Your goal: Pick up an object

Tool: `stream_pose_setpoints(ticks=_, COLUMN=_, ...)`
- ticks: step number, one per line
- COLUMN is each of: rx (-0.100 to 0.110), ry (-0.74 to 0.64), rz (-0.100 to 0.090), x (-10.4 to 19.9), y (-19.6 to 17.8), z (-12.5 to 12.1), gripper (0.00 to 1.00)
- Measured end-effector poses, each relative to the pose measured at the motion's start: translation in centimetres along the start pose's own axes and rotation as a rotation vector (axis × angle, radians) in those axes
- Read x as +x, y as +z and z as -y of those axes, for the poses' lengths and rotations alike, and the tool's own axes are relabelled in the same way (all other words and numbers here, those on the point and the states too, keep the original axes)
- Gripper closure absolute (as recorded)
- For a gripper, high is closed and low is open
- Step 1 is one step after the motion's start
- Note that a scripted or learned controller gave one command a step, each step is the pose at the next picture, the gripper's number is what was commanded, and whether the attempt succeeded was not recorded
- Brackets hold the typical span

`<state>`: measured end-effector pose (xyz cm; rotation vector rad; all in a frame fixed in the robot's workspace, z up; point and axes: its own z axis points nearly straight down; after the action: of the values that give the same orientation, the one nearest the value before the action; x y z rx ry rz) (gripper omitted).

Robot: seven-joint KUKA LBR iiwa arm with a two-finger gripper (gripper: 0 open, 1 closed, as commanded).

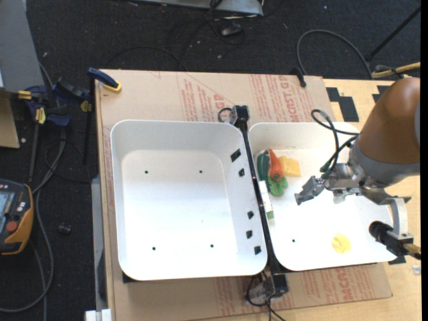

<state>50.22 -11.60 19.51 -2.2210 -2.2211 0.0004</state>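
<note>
The right bin [314, 254] holds a cluster at its far left: an orange carrot-like piece [275, 166], a yellow block [290, 166] and a green piece [277, 186]. A small yellow object [341, 243] lies alone near the bin's front. My gripper [308, 192] hangs over the middle of the right bin, pointing left, just right of the green piece and above-left of the small yellow object. Nothing shows in its grasp.
The left bin [134, 179] sits beside the right one, with a black divider strip [255, 199] between them. A thin white and green item [269, 207] lies along the right bin's left wall. The grey arm with its orange band [394, 122] covers the bin's right side.
</note>
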Motion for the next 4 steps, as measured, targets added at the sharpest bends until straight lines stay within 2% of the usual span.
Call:
stream_pose_setpoints(ticks=1, rx=0.006, ry=-0.002, rz=-0.001, x=1.8, y=8.1, z=-4.5, gripper=0.0)
stream_pose_setpoints(ticks=2, rx=0.0, ry=-0.001, rz=0.0, x=1.3, y=10.4, z=-10.6, gripper=0.0)
stream_pose_setpoints(ticks=3, rx=-0.003, ry=0.0, rz=0.0, x=1.2, y=9.1, z=-10.7, gripper=1.0)
stream_pose_setpoints(ticks=4, rx=-0.013, ry=-0.007, rz=-0.002, x=8.9, y=-4.8, z=-9.5, gripper=1.0)
